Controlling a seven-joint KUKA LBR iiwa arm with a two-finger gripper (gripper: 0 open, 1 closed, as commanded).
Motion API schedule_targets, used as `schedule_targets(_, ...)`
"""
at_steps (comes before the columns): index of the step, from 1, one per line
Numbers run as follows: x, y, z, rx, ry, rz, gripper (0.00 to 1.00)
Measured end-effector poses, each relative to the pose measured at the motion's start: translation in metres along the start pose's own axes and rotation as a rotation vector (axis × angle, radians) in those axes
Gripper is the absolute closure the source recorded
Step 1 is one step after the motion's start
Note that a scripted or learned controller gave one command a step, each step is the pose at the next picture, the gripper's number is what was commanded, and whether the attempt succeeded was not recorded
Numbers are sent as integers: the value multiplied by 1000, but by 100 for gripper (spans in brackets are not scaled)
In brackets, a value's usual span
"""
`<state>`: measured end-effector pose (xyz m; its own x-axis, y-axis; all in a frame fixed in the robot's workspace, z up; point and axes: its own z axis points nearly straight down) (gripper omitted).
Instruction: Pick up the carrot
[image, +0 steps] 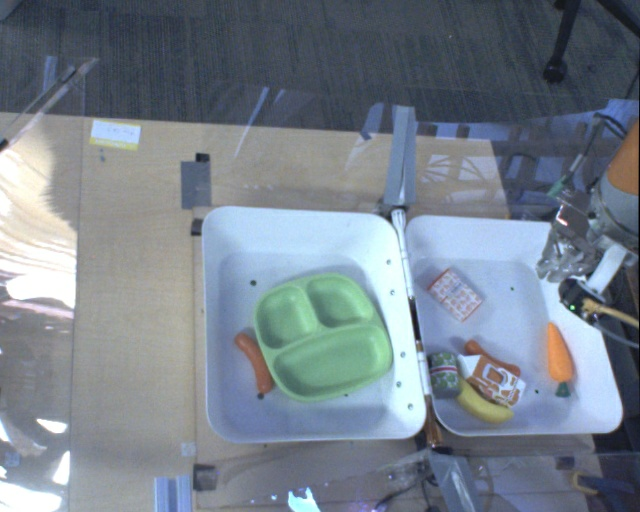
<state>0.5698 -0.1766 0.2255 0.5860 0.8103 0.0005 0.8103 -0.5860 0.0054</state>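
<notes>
Looking down on the two bins, I judge the job barely begun. The carrot (559, 357) lies untouched on the floor of the right bin (520, 240), near its right wall, stem end toward me. My tool (572, 262) hangs above that bin's far right corner, apart from the carrot; whether it is released or clenched I cannot tell. Descent, grasp and lift all remain.

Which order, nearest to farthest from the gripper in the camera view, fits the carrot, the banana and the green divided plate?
Measured from the gripper:
1. Carrot, right bin's right side.
2. Banana, right bin's front edge.
3. Green divided plate, in the left bin.
</notes>
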Motion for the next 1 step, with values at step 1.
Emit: schedule_targets(1, -12, 15, 138, -4, 2, -191, 100)
